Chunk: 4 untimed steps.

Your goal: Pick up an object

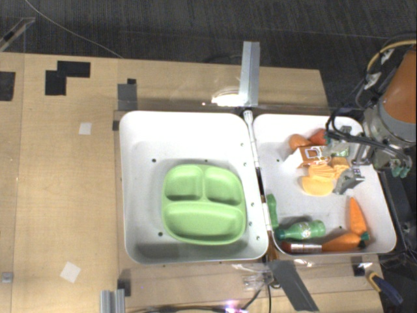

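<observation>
The left bin holds a green tray with three hollows, two small ones at the back and one wide one at the front; it sits a little right of that bin's middle, flat on the floor. A thin rail runs between the two bins. The right bin carries the clutter. Along its left wall lies a small green piece, and just below it a green bottle lies on its side, with a dark red stick-like thing touching it at the front edge. Further right an orange carrot lies along the front wall, and a second carrot stands at a slant near the right wall — their ends meet near the corner. Toward the back sits an orange lump with a red bit beside it, then a white-and-orange tag and a yellow-orange pile in the middle. My gripper hangs over the right side of that pile, close above it or touching it — I cannot tell which. Whether my fingers are apart or together I cannot tell either; nothing shows between them. My arm comes in from the right, orange band above the wrist, over the bin's right edge.
</observation>
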Tool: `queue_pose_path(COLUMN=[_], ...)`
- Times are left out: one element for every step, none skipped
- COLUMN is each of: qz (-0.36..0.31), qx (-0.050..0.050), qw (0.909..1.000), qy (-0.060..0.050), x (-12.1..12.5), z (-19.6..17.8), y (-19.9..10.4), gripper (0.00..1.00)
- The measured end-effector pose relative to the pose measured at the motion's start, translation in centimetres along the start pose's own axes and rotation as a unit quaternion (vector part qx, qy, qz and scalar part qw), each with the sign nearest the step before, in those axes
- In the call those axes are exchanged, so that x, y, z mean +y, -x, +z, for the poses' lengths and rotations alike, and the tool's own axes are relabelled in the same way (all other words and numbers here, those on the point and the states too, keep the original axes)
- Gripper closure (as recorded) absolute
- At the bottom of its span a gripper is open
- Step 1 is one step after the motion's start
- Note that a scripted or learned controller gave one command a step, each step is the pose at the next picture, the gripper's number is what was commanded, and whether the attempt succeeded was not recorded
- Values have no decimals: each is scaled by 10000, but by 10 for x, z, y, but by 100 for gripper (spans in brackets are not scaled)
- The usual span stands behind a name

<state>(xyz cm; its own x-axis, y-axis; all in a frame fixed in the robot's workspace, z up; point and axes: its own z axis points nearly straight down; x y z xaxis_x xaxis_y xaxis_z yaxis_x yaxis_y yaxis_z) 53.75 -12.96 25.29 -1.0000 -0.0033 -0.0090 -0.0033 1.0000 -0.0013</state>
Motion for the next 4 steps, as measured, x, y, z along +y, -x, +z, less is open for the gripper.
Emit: queue_pose_path(qz=[-694,-685,-405,-645], qx=[-45,-55,-74,-69], qw=[9976,9976,9992,9979], qy=[-12,-14,-17,-29], x=[-29,3,2,18], z=[158,162,161,161], y=[9,-20,-36,-40], gripper=[0,0,0,0])
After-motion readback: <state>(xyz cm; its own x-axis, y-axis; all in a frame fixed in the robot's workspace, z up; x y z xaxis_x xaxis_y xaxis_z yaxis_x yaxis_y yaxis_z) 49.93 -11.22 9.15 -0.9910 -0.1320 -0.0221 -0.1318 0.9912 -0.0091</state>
